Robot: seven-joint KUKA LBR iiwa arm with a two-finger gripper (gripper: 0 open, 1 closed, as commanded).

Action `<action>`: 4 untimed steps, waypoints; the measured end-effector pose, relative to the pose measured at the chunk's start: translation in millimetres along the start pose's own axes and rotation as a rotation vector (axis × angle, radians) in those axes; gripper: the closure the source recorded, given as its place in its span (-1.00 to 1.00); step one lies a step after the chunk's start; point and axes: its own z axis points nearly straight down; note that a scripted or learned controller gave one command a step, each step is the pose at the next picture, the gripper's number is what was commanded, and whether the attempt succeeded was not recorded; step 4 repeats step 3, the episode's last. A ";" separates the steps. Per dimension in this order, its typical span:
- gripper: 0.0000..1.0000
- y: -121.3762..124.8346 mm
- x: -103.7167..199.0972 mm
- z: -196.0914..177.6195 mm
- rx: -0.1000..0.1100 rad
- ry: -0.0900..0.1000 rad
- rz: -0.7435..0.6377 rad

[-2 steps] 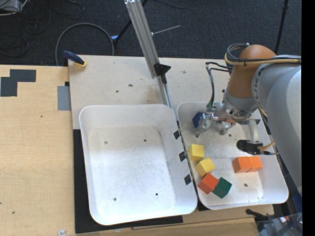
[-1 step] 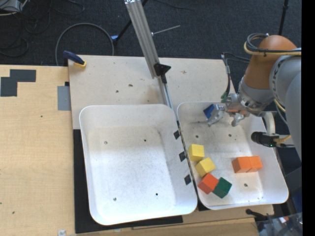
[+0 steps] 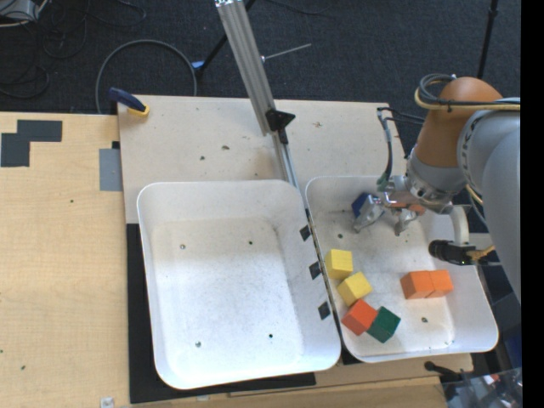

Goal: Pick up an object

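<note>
Blue block [image 3: 361,203] sits beside the metal hand [image 3: 384,218], fingers spread apart.

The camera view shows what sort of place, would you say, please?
Probably a robotics lab test bench: a grey arm reaches over two white bins holding coloured blocks, with cables on dark carpet behind.

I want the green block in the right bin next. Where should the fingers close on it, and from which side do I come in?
Come straight down from above. The green block lies near the right bin's front edge with its left face touching the red-orange block, so a finger probably won't fit there. Close on the other pair of faces, far-right and near-left, which look free. It sits rotated, so turn the gripper to match.
</note>
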 end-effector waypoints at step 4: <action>1.00 7.9 30.1 -12.3 -0.054 -0.014 0.007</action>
